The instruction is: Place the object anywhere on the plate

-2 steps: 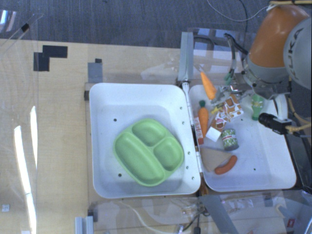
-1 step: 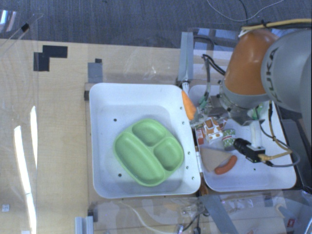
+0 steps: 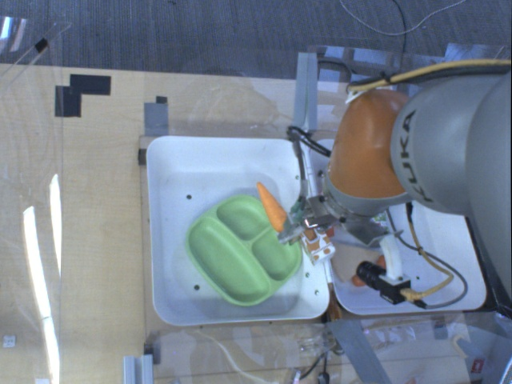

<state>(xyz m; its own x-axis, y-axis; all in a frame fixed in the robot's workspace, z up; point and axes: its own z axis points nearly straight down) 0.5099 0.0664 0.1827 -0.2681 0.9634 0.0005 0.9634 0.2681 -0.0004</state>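
A green divided plate point(image 3: 236, 254) lies in the left white bin point(image 3: 172, 214). An orange carrot point(image 3: 270, 205) rests slanted across the plate's upper right rim, pointing up and left. My gripper point(image 3: 302, 232) is at the plate's right edge, and the carrot's lower end reaches right up to it. The view does not show whether the gripper has hold of the carrot. The grey arm with its orange band point(image 3: 368, 146) hangs over the divide between the two bins.
The right bin point(image 3: 448, 298) is mostly covered by the arm; a small orange item point(image 3: 358, 279) lies in it near a black cable fitting point(image 3: 384, 282). The left bin's floor left of and behind the plate is bare white.
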